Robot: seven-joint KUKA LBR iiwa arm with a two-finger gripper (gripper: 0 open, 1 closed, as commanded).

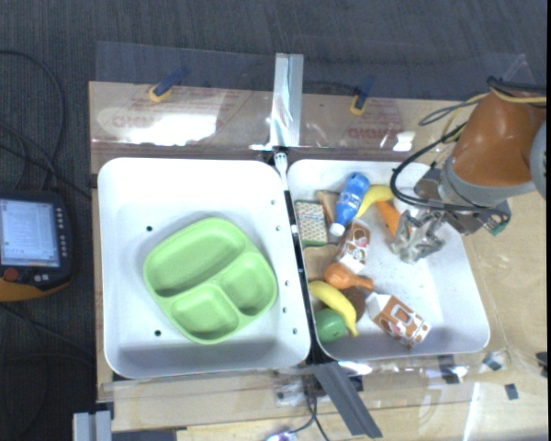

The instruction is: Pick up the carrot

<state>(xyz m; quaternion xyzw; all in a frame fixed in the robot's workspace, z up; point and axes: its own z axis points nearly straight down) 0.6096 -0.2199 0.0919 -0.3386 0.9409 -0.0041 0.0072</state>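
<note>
Gripper [417, 239] sits low over the right bin [459, 324], in its far-right part, hanging from the grey wrist under the orange band [496, 145]. The metal fingers [410, 243] point down toward the bin floor with a narrow gap between them; nothing visible between them.

Carrot [387, 216]: just left of the gripper, near the bin's far wall, lying at a slant. Close beside the fingers; cannot tell whether it touches them. Its far end meets a yellow banana [376, 196], which curves left toward the blue bottle [351, 197]. The bottle lies tilted, white cap at the near-left end.

Left of the bottle, against the wall between the bins: a small patterned box [310, 222]. Nearer the middle of the bin: a red-and-white carton [354, 244], with an orange pear-shaped piece [344, 277] just below it. Near side: a second banana [336, 305] lies over a green pepper [329, 325]. Right of these, a brown-and-white packet [399, 321], apart from the rest.

Left bin [129, 200]: holds a green divided plate [211, 278], three compartments, lying flat in the middle.

Off the bench at far left, a handheld control pad [23, 242] on the dark carpet.
</note>
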